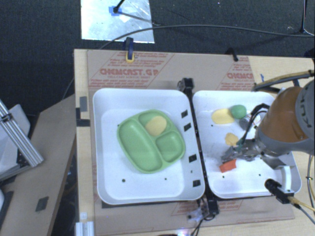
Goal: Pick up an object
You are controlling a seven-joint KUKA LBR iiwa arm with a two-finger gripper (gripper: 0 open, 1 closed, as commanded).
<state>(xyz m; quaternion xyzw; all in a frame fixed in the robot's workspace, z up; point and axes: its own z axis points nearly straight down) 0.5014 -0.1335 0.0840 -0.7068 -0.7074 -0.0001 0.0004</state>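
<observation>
The gripper (pixel 231 155) hung low in the right bin (pixel 215 132), whether spread or closed I could not tell, with a red block (pixel 228 166) touching at its six o'clock and a yellow piece (pixel 231 139) at twelve.

Grey-and-orange robot arm (pixel 290 119) cut off at right edge; two-finger gripper (pixel 235 154) blurred (finger state unreadable), partly hiding small orange-red block (pixel 228 166).

Single fixed camera above the bench (pixel 162 63), angled down, both bins in frame
</observation>
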